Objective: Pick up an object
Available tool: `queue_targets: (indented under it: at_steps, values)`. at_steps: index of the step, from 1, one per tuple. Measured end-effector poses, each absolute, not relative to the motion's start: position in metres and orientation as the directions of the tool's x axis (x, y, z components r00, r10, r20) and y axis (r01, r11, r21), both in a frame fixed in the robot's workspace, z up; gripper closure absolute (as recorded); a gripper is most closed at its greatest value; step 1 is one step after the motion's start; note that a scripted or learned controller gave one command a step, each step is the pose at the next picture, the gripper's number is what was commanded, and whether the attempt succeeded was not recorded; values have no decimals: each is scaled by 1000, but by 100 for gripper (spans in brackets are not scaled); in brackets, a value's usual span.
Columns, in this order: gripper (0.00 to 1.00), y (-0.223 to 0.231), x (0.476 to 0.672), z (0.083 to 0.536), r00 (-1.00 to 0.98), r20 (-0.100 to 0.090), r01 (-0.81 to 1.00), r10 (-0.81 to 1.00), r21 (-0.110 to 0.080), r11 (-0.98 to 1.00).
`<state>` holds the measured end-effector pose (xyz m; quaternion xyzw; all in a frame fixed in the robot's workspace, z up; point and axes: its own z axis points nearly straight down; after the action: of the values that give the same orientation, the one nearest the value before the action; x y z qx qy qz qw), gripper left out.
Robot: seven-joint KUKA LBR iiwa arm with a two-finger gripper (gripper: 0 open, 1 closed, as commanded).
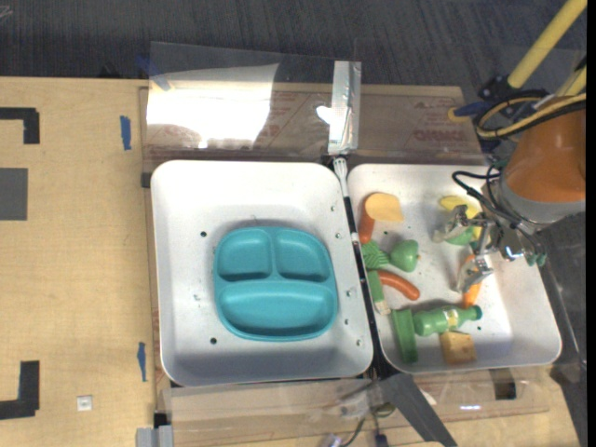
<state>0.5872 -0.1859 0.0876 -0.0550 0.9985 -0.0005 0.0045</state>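
While hovering low over right bin [535, 343] | gripper [477, 270] hanging above toy clutter, finger state impossible to tell | nothing visibly pinched, pick judged not yet done | candidates lying near: green bottle [438, 321], orange carrot [399, 284], tan block [457, 346] | teal tray [276, 280] sitting in left bin [177, 203] | fingertips blurring into wiring and toys

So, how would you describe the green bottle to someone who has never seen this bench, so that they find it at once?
Look at the right white bin, the one full of small toys, next to the bin with the teal divided plate. Go to its near edge: the green bottle lies on its side there, just left of a tan block. It is the biggest green thing and has a white band near its neck.
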Motion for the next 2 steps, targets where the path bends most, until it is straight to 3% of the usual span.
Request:
queue_targets:
  at_steps: [1, 2]
  values:
    - [0, -106, 501, 90, -999, -25, 30, 30, -2, 1000]
    - [0, -116, 576, 114, -1000, -4, -18, -18, 0, 1000]
